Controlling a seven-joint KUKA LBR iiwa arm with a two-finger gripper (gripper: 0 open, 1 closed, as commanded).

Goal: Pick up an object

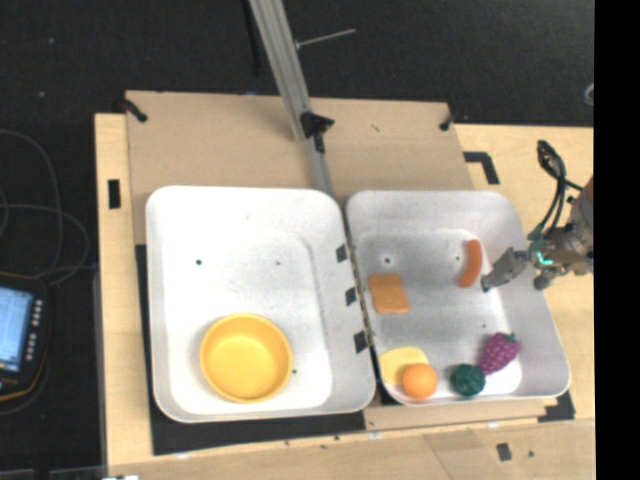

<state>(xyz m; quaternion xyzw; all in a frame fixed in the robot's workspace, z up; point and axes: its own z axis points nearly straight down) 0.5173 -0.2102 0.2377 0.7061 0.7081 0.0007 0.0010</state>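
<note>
Left bin (170,218): one yellow bowl (246,357), sitting toward the front edge of the tabletop (120,438). Nothing else noted there.

Right bin (430,213): six small items. A tan square block (388,294) lies near the bin's left wall. A pale yellow piece (400,359) lies at the front left corner, with an orange ball (419,380) touching its front. A dark green item (466,379) lies just beside the ball, and purple grapes (499,352) sit next to it toward the right wall. An orange sausage-shaped piece (469,263) lies apart from the rest, toward the right.

My claw (515,268) hangs at the right wall of that bin, just beside the sausage piece and gripping nothing. Whether its fingers are spread or pressed together I cannot tell; the view is too small and dark there.

Assessment: the sausage piece is the nearest candidate and stands clear of its neighbours, so I judge it the sound choice. To do this well I should centre over its middle, set my fingers across its narrow width, and descend straight. The bin wall close by risks a finger catching.
</note>
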